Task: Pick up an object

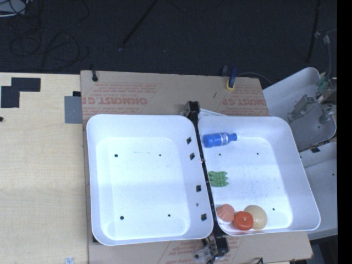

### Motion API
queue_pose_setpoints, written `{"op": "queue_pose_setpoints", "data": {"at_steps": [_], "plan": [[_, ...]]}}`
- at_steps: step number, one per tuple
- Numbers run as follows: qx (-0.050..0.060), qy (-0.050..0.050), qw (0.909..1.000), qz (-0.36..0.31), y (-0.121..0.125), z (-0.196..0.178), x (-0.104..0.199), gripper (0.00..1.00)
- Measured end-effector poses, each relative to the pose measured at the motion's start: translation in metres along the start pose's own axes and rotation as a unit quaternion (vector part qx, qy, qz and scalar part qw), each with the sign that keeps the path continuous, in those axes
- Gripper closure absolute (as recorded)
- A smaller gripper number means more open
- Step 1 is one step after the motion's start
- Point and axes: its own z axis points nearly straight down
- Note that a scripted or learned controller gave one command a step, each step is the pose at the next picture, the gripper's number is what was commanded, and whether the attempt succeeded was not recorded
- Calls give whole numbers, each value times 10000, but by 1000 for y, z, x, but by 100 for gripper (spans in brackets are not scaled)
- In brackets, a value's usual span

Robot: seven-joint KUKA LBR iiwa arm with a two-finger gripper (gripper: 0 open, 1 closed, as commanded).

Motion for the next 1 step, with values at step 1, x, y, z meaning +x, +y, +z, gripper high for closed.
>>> {"op": "queue_pose_setpoints", "data": {"at_steps": [1], "plan": [[5,2,10000,-16,-10,-37,0,0]]}}
